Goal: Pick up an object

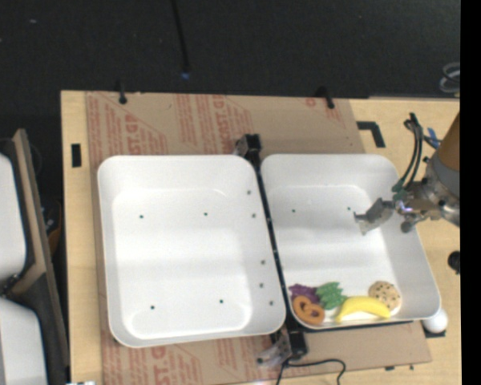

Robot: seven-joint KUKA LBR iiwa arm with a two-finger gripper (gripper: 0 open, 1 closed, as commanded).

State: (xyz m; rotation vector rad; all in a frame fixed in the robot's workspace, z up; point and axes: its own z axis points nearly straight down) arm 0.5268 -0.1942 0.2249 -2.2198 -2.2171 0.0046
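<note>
Nearest to the camera, along the near wall of the right bin, lie four small toys in a row: a banana, a cookie, a green leafy piece and a purple and orange piece. They touch or almost touch. The gripper is over the far right part of the same bin, well apart from them; it carries nothing, and how wide it is open I cannot tell. I judge the cookie the easiest choice, because it lies at the row's right end. The arm should descend straight down; the bin wall just beside can block one side. The left bin is not involved
</note>
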